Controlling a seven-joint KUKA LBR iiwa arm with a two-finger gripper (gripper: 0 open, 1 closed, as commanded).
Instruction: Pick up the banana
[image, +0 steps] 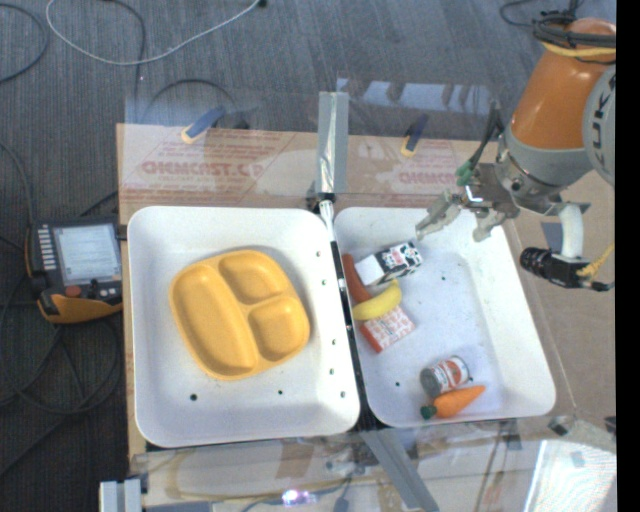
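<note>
Two white bins sit side by side on the bench. Left bin (150, 400) contains a yellow divided tray (240, 312), lying slightly rotated near the middle. Right bin (520, 350) contains the loose items. Banana (377, 303) lies near the bin's left wall, resting across a red-and-white packet (388, 328) and just below a small white-and-black toy car (388, 262). A thin red piece (350, 277) runs along the wall, touching the banana's left end. Toward the near edge of the same bin: a small can (446, 376) on its side, with a carrot (456, 402) just beside and below it. Gripper (460, 218) hangs over the far right corner of the right bin, well apart from the banana; fingers (435, 220) are spread wide with nothing between them. Orange band of the arm (558, 95) shows above the wrist at upper right. A handheld control pad (75, 262) rests on the floor left of the bench.
</note>
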